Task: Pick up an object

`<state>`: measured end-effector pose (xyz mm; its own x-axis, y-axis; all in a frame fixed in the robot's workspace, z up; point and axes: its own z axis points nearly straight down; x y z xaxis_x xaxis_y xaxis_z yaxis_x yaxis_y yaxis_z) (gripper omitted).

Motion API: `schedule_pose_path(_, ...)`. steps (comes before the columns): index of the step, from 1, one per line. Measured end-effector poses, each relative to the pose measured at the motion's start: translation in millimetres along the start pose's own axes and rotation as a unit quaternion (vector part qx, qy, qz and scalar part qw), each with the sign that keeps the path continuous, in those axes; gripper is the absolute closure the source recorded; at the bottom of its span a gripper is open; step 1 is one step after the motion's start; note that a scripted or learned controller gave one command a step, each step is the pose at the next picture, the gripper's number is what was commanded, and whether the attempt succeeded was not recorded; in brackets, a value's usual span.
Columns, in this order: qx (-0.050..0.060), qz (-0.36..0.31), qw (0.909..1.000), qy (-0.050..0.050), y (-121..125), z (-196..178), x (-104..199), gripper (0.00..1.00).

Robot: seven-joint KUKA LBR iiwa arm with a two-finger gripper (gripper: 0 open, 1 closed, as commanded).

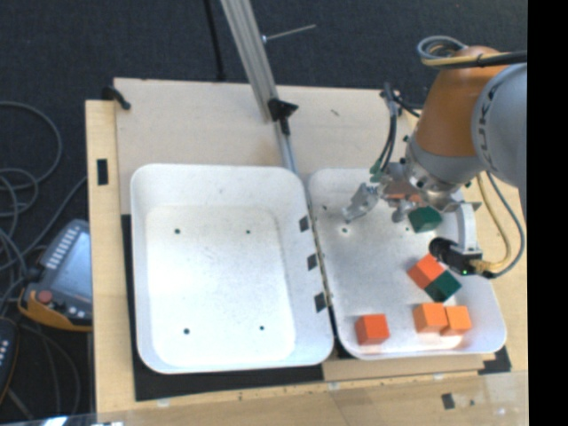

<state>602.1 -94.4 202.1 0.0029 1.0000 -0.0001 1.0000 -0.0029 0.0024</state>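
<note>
End effector (410, 204) state: can't tell, wrist blocks it. Green block (425, 219) sits just beside it, toward the bin's near edge; orange blocks (441, 317) lie further that way.

— Where do the two bins sit?
— Side by side on the counter (204, 122): the left bin (222, 264) fills the frame's centre-left, the right bin (373, 264) the lower right.
— And the blocks?
— All in the right bin: one block (372, 328) at its lower edge, a pair (442, 318) to its right, two stacked blocks (434, 276) above them, another (424, 218) higher, under the arm (461, 114).
</note>
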Motion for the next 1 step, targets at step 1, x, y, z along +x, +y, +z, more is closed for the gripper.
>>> schedule_pose_path(1,-0.001,0.0,1.0,-0.002,66.1,8.1,-77.2,0.0)
